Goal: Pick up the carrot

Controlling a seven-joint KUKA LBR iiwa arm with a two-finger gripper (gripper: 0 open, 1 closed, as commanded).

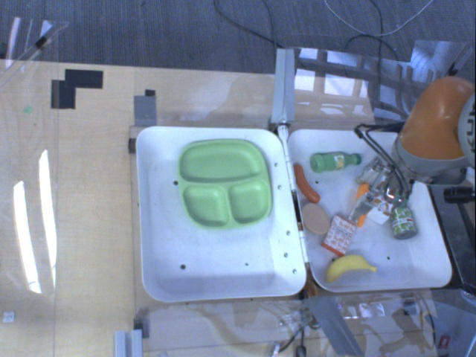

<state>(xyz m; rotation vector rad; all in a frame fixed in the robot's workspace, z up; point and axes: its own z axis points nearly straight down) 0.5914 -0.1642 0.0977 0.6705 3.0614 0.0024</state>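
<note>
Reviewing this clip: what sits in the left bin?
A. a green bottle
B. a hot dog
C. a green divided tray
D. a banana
C. The green divided tray lies alone in the left bin, while the banana, green bottle and hot dog all lie in the right bin.

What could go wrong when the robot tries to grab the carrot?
The carrot is thin and lies among other things. The end effector could bump the can or the box beside it, or pinch one of them instead. The carrot might also slip out as it is lifted.
</note>
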